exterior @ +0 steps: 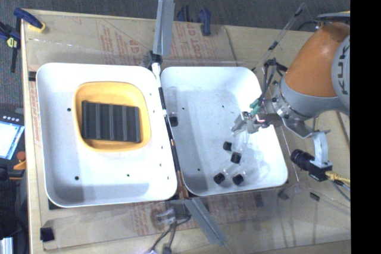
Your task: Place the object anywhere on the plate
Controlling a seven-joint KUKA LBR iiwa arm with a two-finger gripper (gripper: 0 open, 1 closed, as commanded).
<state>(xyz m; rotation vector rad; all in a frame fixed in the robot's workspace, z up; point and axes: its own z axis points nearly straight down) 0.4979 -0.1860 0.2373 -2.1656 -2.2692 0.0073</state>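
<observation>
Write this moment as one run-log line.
gripper: over right bin | object: in right bin | plate: left bin

A plate lies in the left bin. Right of that plate, the right bin holds the gripper and several small objects near its front-right corner.
</observation>
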